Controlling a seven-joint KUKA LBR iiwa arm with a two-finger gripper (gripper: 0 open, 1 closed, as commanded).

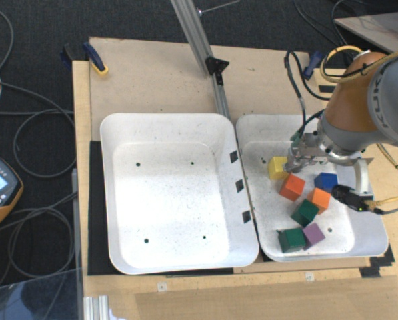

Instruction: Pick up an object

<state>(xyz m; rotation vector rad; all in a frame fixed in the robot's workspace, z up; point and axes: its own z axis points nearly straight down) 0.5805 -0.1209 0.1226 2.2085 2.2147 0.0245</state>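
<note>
The right bin (272, 131) holds several small blocks: a yellow one (277, 168), an orange-red one (292, 187), a blue one (326, 181), a smaller orange one (320, 198), two green ones (305, 213) (292, 239) and a purple one (313, 234). My gripper (297, 165) hangs low in this bin, its tip just right of the yellow block and just above the orange-red one. The wrist body hides its tip.
The left bin (119, 135) lies beside the right one, with black clips along the shared rim. A slanted metal rod (197, 35) crosses the back of the bench. Cables lie on the floor at left and loop at the back right.
</note>
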